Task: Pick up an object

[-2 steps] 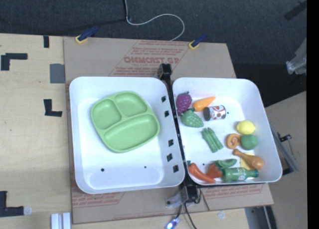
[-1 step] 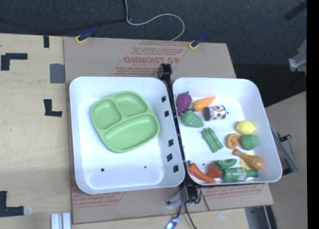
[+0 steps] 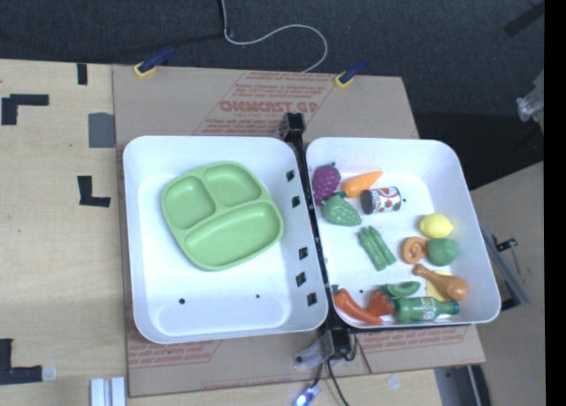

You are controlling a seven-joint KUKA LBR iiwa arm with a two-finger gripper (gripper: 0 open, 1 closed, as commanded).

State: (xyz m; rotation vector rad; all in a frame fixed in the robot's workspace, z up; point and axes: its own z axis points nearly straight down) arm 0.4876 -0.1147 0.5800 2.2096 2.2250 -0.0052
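Gripper state: cannot tell from this view. Candidate objects all sit in the right bin [image 3: 460,174]. Purple grapes [image 3: 326,180] lie against the wall shared with the other bin, touching a carrot [image 3: 362,184]. A small can [image 3: 382,200] lies on its side just beside the carrot. A leafy green vegetable [image 3: 340,211] lies below the grapes, with green beans [image 3: 377,248] near the bin's middle. A lemon [image 3: 435,225] and a green ball [image 3: 442,251] touch each other. A drumstick [image 3: 440,282], a green bottle [image 3: 424,310] and a red pepper [image 3: 354,307] crowd the near wall. The left bin [image 3: 141,245] holds a green divided plate [image 3: 223,215]. Both bins rest on cardboard [image 3: 177,99].
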